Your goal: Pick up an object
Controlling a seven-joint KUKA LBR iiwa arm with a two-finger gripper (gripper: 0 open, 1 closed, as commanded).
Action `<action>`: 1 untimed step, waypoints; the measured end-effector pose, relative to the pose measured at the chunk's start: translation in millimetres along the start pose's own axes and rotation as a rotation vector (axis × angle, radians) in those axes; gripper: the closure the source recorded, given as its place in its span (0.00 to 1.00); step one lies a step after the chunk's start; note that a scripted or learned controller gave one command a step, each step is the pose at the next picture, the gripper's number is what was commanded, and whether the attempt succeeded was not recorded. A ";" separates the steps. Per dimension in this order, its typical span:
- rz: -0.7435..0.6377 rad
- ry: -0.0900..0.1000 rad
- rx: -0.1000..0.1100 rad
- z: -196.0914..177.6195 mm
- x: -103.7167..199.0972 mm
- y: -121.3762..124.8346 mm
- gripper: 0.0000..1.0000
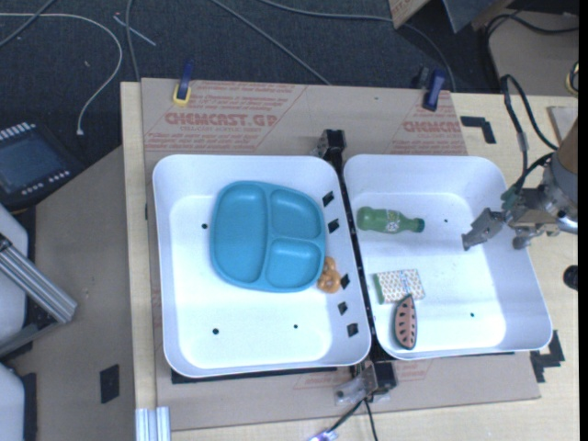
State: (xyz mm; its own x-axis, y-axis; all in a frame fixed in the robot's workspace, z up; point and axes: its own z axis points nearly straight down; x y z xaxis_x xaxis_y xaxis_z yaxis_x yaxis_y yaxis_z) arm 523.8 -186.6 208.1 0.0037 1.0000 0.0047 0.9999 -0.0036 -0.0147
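Observation:
In the right bin [478, 177] a green toy bottle [390, 220] lies on its side at the upper left. Below it sit a small patterned square pouch [399, 285] and a watermelon slice toy [405, 322] near the bin's front. My gripper [503, 228] hangs at the bin's right side, its grey fingers spread open with nothing between them, well to the right of the bottle. The left bin [184, 320] holds a blue divided plate [268, 236] and a small orange-brown toy [329, 276] at the plate's right edge.
Black clips [332, 141] hold the bins together along the middle divider. Blue clamps [185, 85] pin the cardboard base at the back. Cables trail across the dark floor behind the bench.

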 end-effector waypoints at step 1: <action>-0.004 -0.003 -0.014 -7.2 0.5 3.0 0.00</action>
State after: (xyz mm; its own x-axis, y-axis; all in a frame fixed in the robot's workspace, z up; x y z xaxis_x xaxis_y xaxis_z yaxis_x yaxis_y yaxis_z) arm 526.9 -186.2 215.2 -0.0005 1.0000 0.0013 1.0000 0.0005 -0.0010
